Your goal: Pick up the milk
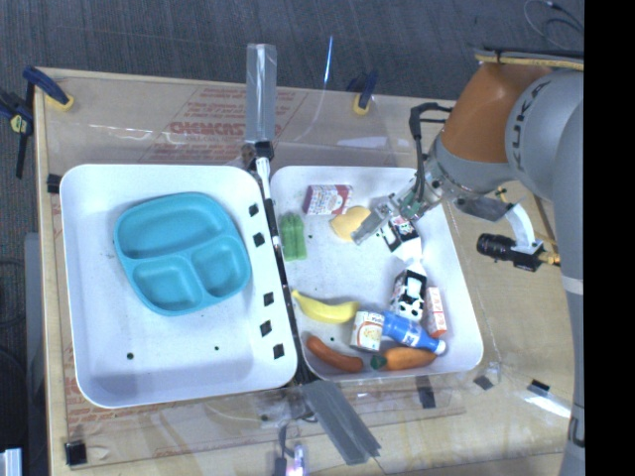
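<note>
The milk (pixel 410 296) is a small black-and-white cow-patterned carton with a white top. It lies in the right bin (pixel 454 256) near the bin's right wall, in its lower half. My gripper (pixel 385 230) hangs over the upper middle of that bin, a short way above and left of the milk. It is open with nothing between its fingers. A yellow round fruit (pixel 344 224) sits just left of the gripper.
Around the milk lie a blue bottle (pixel 412 334), a small carton (pixel 369 331), a carrot (pixel 407 359), a sausage (pixel 332 355) and a banana (pixel 325 308). A red-and-white carton (pixel 325 199) and a green item (pixel 293 236) lie further up. The left bin holds a blue divided tray (pixel 182 251).
</note>
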Available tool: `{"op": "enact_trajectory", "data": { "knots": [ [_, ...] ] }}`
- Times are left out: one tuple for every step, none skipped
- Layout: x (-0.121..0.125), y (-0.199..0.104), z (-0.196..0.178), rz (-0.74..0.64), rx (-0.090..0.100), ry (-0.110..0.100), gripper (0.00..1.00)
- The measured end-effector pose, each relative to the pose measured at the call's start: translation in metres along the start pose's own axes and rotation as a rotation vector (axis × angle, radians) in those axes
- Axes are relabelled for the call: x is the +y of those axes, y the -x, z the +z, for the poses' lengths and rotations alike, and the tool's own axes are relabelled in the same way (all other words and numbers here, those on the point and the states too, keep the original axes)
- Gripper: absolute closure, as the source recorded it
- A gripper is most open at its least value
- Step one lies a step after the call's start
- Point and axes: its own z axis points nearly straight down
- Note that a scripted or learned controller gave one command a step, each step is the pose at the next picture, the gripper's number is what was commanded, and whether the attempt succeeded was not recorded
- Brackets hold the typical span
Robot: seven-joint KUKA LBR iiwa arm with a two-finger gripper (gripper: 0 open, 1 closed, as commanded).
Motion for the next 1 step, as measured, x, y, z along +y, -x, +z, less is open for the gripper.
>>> {"op": "enact_trajectory", "data": {
  "knots": [
    [0.0009,-0.0002,-0.0099,-0.004,0.001,0.000,1.00]
  ]
}}
